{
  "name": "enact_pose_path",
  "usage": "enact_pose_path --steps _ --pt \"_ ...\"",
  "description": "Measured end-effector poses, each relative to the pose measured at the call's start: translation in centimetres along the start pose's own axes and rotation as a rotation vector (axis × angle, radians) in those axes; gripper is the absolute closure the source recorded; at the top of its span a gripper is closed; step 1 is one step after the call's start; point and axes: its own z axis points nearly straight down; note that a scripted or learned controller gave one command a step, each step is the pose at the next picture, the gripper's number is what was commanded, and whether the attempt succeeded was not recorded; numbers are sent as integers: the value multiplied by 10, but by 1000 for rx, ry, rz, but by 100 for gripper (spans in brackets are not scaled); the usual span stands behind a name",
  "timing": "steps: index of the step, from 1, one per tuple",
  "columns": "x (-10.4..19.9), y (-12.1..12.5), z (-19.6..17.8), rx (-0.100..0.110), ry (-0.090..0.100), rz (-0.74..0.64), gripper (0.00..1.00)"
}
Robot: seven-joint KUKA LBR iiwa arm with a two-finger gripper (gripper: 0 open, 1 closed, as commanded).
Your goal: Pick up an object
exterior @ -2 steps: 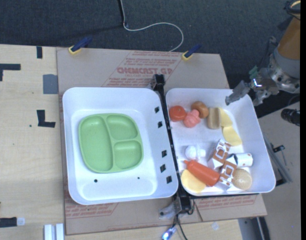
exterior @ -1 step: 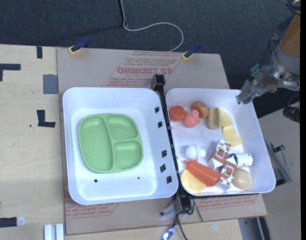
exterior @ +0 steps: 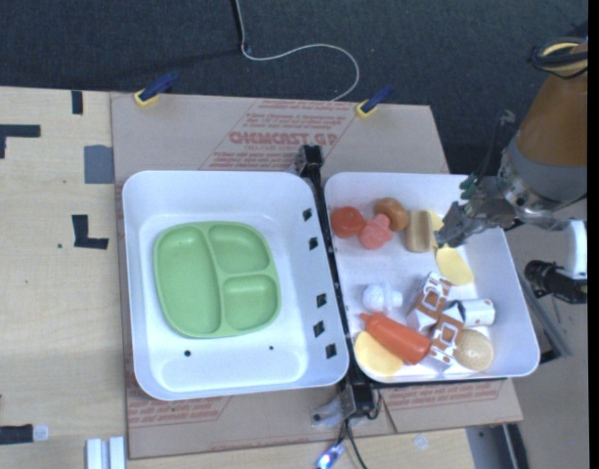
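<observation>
1. Two shallow white bins side by side on a cardboard sheet (exterior: 279, 135), left bin (exterior: 143, 262) at frame centre-left, right bin (exterior: 509, 291) at centre-right, touching along a black-clipped seam.
2. Green divided plate (exterior: 218, 277) lying flat in the left bin, three compartments, nearer that bin's left wall.
3. Grey arm with orange band (exterior: 558, 115) entering from the upper right of the frame, slanting down toward the right bin's upper right corner.
4. Gripper (exterior: 457, 225) low over the right bin's upper right area, just beside a tan cylinder-like piece (exterior: 419, 231) and just above a pale yellow piece (exterior: 454, 265); cannot tell whether clenched or released, and nothing visibly grasped.
5. Objects for picking all in the right bin: red round piece (exterior: 347, 221) and pink piece (exterior: 376, 233) touching near the upper left; brown piece (exterior: 391, 210) just right of them.
6. Lower in the same bin: small white piece (exterior: 375, 296) near the middle; orange-red carrot-shaped piece (exterior: 397, 337) lying slantwise over a yellow disc (exterior: 373, 357).
7. Brown-and-white patterned box (exterior: 438, 311) tilted beside the carrot shape; white cylinder (exterior: 475, 312) to its right; tan rounded piece (exterior: 474, 350) at the lower right corner.
8. White cable (exterior: 299, 57) looping across the dark floor at the top centre of the frame.
</observation>
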Motion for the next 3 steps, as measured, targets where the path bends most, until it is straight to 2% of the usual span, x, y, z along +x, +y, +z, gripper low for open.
enact_pose_path --steps 1,2,3 --pt "54 -29 12 -2 0 -2 100" --pt "95 -57 69 4 0 -1 100" --pt "147 -64 -1 -9 -1 -4 100"
